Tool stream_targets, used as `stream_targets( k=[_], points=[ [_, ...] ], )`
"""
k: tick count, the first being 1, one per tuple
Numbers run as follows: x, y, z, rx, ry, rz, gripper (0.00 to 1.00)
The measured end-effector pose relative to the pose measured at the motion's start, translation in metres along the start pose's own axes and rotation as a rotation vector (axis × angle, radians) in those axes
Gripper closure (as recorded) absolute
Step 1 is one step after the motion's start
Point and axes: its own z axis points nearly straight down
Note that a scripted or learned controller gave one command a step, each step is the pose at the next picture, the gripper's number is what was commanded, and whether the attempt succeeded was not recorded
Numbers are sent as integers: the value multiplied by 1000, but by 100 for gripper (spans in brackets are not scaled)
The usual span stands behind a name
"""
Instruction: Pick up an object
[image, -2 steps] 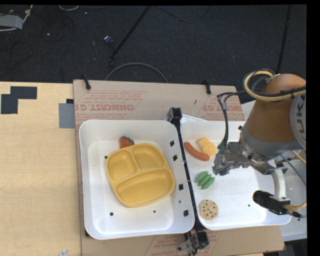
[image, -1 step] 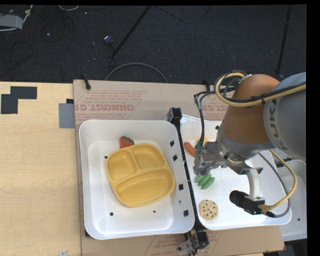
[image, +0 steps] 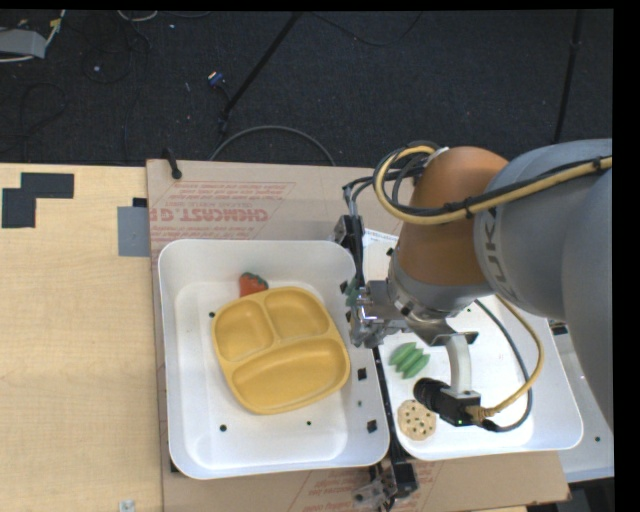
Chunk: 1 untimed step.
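Looming over the right bin (image: 560, 440), the grey arm's orange band (image: 450, 230) is blocking the gripper from view, so I cannot tell its state. Below it, a green piece (image: 409, 358) and a round speckled cookie (image: 416, 420) are lying near the bin's left wall. Left bin (image: 190, 290) is holding a yellow divided plate (image: 280, 347), with a red-orange item (image: 253, 284) touching its far edge.
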Motion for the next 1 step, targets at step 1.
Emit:
stream_targets(
  k=[1],
  points=[
    [41, 15, -6, -2, 0, 0, 100]
  ],
)
